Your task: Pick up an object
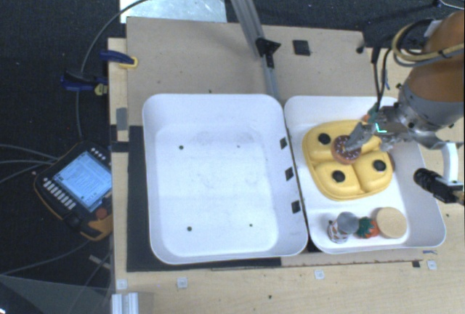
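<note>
Yellow tray (349, 182) and toys in right bin (429, 232)

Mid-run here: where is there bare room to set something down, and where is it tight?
The left bin has an open white floor from wall to wall. The right bin is crowded: the yellow four-lobed toy fills its middle under the gripper, and a tan disc and small toys line its front wall.

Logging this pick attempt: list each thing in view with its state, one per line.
Gripper: down over the yellow toy, finger state unclear.
Yellow toy: flat in the right bin, under the gripper.
Tan disc: lying flat, at the right bin's near edge.
Small toys: clustered left of the disc.
Right bin: holds all the items.
Left bin: beside the right bin.
Pendant: screen lit.
</note>
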You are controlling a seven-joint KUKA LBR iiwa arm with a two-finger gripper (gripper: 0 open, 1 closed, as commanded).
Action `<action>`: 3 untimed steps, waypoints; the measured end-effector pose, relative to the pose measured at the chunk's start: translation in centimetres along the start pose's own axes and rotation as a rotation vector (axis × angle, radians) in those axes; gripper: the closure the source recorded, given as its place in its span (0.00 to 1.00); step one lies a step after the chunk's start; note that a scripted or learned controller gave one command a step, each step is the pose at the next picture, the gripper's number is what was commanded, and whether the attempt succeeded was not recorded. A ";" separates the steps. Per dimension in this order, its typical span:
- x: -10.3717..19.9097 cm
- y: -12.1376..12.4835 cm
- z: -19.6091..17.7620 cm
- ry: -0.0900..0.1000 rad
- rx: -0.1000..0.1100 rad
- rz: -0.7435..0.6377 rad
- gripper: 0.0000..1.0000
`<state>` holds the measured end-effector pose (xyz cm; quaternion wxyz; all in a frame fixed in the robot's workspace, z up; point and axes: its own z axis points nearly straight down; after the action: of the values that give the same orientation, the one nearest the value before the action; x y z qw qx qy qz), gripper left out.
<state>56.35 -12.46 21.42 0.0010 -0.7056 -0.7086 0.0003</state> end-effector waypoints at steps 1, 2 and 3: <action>0.0 0.1 -0.1 0.000 -0.003 0.000 0.00; -0.3 -0.5 5.9 -0.001 0.001 0.003 0.00; 0.9 0.1 11.0 0.010 -0.011 -0.001 0.00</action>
<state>56.47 -11.58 10.40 0.0006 -0.7051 -0.7091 -0.0072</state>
